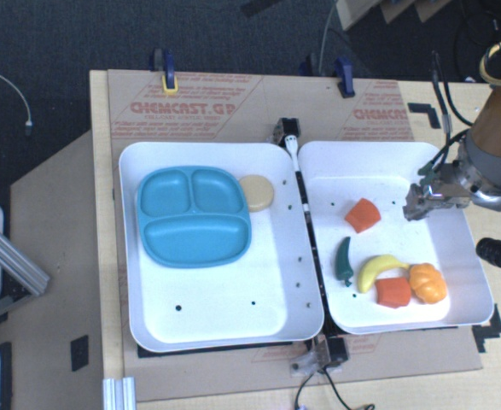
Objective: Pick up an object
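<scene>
And here's the grey two-finger gripper [422,202], reaching in from the right and hanging over the upper right part of the right-hand shallow white bin [387,162]. Whether it is spread or pinched, I cannot tell from this angle; nothing shows between its tips. Just to its left, near but apart, sits an orange-red block [363,214]. Below and left of the gripper lie a dark green pepper-shaped toy [343,261], a yellow plastic banana [380,270], a second red block [393,292] and an orange rounded toy fruit [428,282], clustered close together. Well away to its left, the other white bin [212,325] holds a blue sectioned plastic plate [195,215] with a pale tan disc [256,192] just beside it.
</scene>
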{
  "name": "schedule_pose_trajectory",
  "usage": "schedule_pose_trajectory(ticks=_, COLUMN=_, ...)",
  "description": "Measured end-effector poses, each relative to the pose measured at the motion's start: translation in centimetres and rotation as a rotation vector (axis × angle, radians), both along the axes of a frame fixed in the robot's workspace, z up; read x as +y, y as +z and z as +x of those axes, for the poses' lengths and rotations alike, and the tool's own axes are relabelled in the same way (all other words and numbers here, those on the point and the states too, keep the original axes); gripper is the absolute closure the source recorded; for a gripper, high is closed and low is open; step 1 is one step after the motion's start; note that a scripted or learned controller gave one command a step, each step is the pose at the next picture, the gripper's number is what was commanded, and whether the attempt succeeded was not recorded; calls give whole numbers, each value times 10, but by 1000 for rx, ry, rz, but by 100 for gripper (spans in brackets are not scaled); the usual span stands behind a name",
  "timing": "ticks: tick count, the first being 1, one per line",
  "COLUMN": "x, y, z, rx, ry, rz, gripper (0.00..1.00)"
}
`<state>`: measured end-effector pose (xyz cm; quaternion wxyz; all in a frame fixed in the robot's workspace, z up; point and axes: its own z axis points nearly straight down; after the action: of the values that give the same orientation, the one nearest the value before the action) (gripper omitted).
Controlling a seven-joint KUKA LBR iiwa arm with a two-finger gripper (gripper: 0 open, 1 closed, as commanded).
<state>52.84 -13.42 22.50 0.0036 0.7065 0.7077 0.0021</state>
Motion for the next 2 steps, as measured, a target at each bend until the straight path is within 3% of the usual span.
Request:
schedule_pose_trajectory(ticks=1, x=0, y=2, z=1, rx=5, ry=-1, rz=1, gripper=100)
schedule_pose_trajectory(ticks=2, x=49, y=-6, z=22, rx=6, ry=3, rz=2, gripper=100)
